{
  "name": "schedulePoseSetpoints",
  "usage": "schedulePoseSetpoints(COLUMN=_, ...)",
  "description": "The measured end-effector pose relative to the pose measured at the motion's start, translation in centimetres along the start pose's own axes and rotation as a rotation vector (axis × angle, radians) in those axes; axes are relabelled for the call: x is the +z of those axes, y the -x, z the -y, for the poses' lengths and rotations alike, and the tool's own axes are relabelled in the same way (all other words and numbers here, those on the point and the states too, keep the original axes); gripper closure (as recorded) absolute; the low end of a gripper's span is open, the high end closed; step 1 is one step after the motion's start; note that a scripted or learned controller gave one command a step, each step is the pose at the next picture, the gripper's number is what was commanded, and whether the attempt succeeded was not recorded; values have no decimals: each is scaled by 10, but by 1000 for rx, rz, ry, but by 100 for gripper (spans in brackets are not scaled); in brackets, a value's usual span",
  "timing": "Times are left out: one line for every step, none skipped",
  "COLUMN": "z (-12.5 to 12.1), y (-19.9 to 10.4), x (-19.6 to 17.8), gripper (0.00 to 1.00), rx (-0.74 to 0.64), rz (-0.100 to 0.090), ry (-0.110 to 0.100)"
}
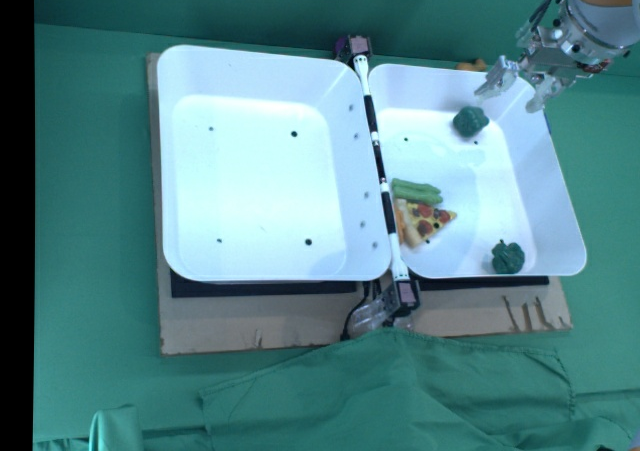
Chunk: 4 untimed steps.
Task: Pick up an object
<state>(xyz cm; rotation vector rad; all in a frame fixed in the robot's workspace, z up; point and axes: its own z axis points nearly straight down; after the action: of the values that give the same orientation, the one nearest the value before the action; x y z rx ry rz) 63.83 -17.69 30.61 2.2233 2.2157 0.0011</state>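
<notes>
The gripper (516, 84) hovers over the far right corner of the right bin (545, 179), jaws apart and holding nothing. Inside that bin, a dark green pepper (470, 120) lies just beside the gripper; green beans (416, 190) and a pizza slice (422, 221) sit near its left wall, another green pepper (507, 257) in its near right corner.

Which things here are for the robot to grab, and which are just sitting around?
For the job:
- gripper, jaws open, above the right bin's far corner
- dark green broccoli-like piece nearest it
- green bean pod
- pizza slice
- second dark green piece
- right bin holding all four

Just lying about:
- left bin
- cardboard sheet
- green cloth
</notes>
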Motion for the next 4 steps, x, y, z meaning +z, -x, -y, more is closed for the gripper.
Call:
schedulePoseSetpoints(z=1, y=-13, x=103, gripper=0, rx=0, rz=-2, ry=-10)
schedulePoseSetpoints(z=19, y=12, x=50, gripper=0, rx=2, rz=3, ry=8)
schedulePoseSetpoints(z=12, y=-26, x=114, gripper=0, rx=0, rz=3, ry=8)
schedulePoseSetpoints(z=-63, y=-13, x=124, gripper=0, rx=-7, rz=-2, ry=-13)
